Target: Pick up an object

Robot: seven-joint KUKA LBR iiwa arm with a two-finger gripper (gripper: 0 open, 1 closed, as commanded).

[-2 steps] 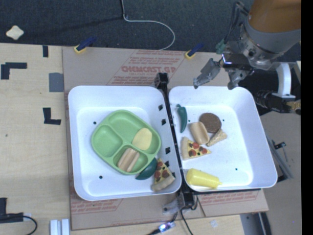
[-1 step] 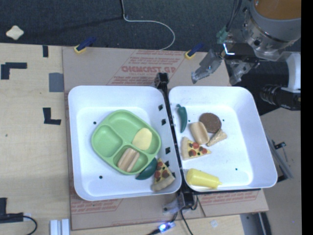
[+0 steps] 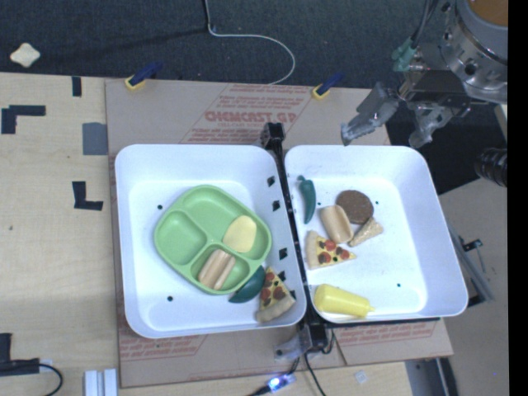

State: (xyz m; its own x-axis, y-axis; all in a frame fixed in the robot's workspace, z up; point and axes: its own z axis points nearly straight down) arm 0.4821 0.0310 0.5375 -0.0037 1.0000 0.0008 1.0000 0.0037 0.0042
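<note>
My gripper [image 3: 389, 125] hangs open above the back edge of the right bin [image 3: 421, 184], with nothing between its two fingers. Below it in that bin lie a green pepper [image 3: 307, 196], a brown round cookie [image 3: 355, 205], a tan bread roll [image 3: 336, 222], a pale wedge [image 3: 366, 233], a pizza slice [image 3: 327, 251] and a yellow piece [image 3: 341, 302]. The left bin [image 3: 140, 180] holds a green divided plate [image 3: 186, 229] with a yellow piece [image 3: 240, 234] and a hot dog [image 3: 216, 268] on it. A dark green piece [image 3: 248, 289] and a second pizza slice [image 3: 275, 295] lie by the plate's near corner.
Both bins sit on a cardboard sheet [image 3: 239, 110] held by clamps [image 3: 142, 75]. A white cable [image 3: 247, 35] loops over the dark floor behind. The arm's wrist [image 3: 483, 31] fills the upper right corner. Black tape marks lie on the wooden bench at left.
</note>
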